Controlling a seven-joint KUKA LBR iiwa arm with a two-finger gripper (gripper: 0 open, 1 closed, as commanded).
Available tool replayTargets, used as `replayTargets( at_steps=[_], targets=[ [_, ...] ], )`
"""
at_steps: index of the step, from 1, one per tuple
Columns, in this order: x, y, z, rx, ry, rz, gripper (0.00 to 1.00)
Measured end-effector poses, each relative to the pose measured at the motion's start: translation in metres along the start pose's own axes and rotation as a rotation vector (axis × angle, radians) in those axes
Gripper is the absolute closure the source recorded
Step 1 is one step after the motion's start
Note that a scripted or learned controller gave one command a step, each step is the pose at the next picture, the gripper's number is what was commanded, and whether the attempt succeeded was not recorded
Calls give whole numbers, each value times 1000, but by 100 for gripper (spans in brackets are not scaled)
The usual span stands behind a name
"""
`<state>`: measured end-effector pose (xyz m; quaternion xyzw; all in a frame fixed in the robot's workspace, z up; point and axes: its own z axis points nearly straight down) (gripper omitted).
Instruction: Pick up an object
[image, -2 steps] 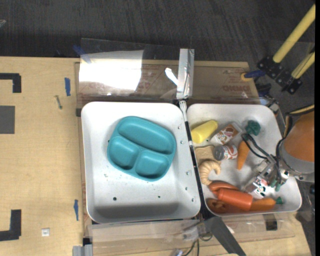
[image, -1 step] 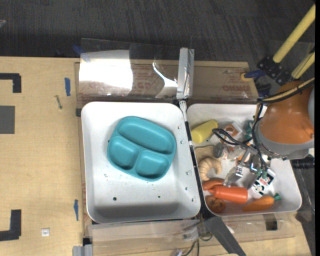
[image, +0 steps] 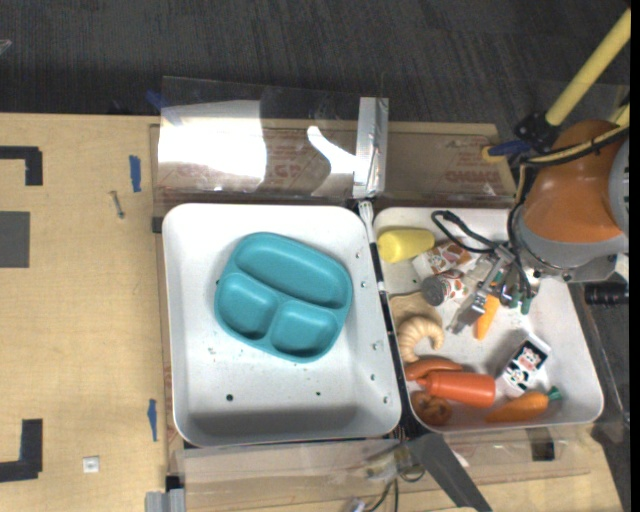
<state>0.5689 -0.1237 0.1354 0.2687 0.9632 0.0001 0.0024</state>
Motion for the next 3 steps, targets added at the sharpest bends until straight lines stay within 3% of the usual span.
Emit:
replayTargets(
  at_steps=[1,2,3],
  targets=[
    [48,-91,47,1,-4,64,0],
    [-64,-20,-85,-5,-11,134,0],
    [-41,-41,41,0,3,65,0]
  ],
)
